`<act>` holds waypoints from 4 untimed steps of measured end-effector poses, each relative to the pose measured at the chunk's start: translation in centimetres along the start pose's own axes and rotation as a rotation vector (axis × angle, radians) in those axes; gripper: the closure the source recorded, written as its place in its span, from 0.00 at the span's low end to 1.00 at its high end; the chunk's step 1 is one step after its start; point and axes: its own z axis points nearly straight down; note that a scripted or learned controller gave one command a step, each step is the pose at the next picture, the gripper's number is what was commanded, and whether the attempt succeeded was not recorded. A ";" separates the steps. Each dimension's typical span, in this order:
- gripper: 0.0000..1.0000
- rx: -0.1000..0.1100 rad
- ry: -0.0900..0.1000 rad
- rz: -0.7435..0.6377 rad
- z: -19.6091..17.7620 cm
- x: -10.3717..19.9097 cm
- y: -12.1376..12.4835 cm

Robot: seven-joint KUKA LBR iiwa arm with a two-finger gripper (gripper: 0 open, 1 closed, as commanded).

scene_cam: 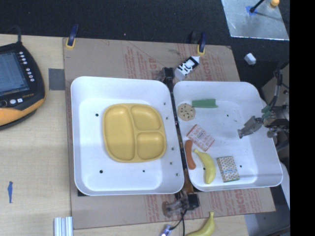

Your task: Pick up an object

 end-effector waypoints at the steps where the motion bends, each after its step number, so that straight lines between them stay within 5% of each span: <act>1: 0.00 0.002 0.000 -0.002 10.7 5.9 -0.8; 2: 0.00 0.002 0.000 -0.002 15.2 6.6 -0.8; 3: 1.00 0.003 -0.001 -0.006 14.2 6.5 -0.8; 4: 0.00 0.002 -0.001 -0.006 14.2 6.5 -0.8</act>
